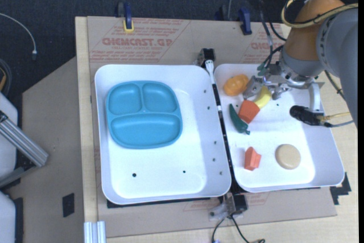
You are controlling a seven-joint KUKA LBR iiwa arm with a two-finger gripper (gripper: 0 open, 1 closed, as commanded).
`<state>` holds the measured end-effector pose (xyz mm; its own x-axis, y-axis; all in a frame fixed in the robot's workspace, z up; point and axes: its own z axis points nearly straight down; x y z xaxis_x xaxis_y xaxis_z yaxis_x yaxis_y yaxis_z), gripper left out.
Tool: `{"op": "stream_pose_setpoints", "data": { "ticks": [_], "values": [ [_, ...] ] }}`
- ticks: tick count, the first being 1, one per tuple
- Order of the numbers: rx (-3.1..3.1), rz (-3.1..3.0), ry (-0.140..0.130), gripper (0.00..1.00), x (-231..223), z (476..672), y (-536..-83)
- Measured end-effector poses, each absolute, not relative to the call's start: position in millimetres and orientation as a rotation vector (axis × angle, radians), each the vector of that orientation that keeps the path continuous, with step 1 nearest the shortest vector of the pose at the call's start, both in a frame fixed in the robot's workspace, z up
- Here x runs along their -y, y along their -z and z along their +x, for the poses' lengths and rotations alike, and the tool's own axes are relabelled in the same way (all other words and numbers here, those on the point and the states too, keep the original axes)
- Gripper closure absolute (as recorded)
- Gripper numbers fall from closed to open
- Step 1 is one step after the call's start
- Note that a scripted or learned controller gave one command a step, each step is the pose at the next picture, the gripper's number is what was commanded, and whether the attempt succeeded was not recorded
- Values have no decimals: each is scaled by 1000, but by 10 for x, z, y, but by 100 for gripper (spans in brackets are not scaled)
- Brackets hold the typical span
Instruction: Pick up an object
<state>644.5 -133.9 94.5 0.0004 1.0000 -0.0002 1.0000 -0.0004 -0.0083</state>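
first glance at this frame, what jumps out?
The big blue divided plate lying alone in the left bin stands out most. Next, the grey arm with its orange band reaching in from the right, its gripper low over a cluster in the right bin: an orange lumpy item, a yellow piece, an orange-red block. Nearer the front sit a red-orange block and a beige round item.
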Motion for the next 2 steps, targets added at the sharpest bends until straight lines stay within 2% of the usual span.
{"op": "stream_pose_setpoints", "data": {
  "ticks": [1,2],
  "values": [
    [2219,-2219,-4,0,1335,6442,-841],
    [2222,-2221,0,100,1334,6453,-957]
  ]
}}
